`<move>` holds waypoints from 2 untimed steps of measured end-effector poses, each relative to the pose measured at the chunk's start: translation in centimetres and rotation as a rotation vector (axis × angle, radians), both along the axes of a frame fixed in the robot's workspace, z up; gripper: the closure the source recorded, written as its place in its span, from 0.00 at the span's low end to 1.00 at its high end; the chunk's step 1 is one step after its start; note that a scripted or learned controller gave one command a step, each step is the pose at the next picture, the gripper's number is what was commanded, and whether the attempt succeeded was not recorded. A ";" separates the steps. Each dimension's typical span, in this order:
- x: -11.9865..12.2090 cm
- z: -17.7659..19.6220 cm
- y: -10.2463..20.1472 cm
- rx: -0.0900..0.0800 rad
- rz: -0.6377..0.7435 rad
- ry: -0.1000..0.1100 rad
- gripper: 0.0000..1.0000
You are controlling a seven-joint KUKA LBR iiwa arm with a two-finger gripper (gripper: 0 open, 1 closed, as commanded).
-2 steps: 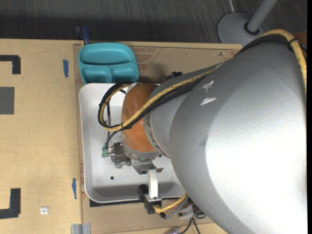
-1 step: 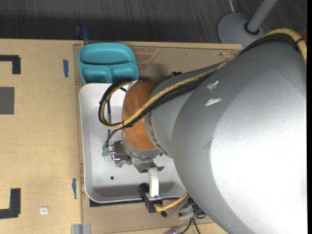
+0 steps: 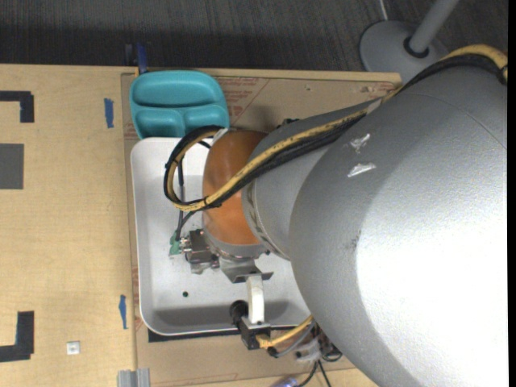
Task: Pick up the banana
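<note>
Cardboard bench (image 3: pixel 64 216): arm (image 3: pixel 387 216) covers white bin (image 3: pixel 153 240).

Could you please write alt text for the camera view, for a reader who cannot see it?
A large grey robot arm with an orange band reaches from the right over a shallow white bin, covering most of it. A teal plastic object sits at the bin's far edge.

1. my one camera sits fixed above the bench (image 3: pixel 64 216), looking down at a slant.
2. the arm (image 3: pixel 387 216) enters from the right, very near the lens, covering much of the frame.
3. left of it, i see a white bin (image 3: pixel 153 240).
</note>
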State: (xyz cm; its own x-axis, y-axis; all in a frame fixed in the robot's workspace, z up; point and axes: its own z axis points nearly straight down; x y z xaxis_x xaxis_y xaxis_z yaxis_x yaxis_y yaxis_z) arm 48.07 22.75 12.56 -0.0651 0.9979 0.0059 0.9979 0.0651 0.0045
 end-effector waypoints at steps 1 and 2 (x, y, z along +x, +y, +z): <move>0.0 1.0 0.0 0.000 0.000 -0.001 1.00; 0.0 1.9 0.1 0.000 0.001 -0.002 1.00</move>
